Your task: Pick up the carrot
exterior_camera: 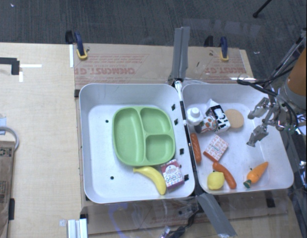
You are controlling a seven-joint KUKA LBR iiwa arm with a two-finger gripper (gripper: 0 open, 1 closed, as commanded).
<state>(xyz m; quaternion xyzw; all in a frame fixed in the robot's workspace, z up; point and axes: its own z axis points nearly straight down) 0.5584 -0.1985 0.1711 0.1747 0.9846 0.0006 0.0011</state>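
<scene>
The carrot (256, 173), orange with a green stub at its lower left end, lies at a slant near the front right corner of the right bin (272, 185). My gripper (256, 125) hangs over the right side of that bin, farther back than the carrot and apart from it. Its fingers (256, 136) are spread open and hold nothing.
The right bin also holds a lemon (215, 180), a long red-orange vegetable (225, 175), a sausage (195, 148), a pink box (216, 147), a small bottle (194, 115), a black-and-white packet (217, 117) and a tan disc (234, 118). In the left bin lie a green divided plate (143, 135), a banana (152, 176) and a small red packet (172, 174).
</scene>
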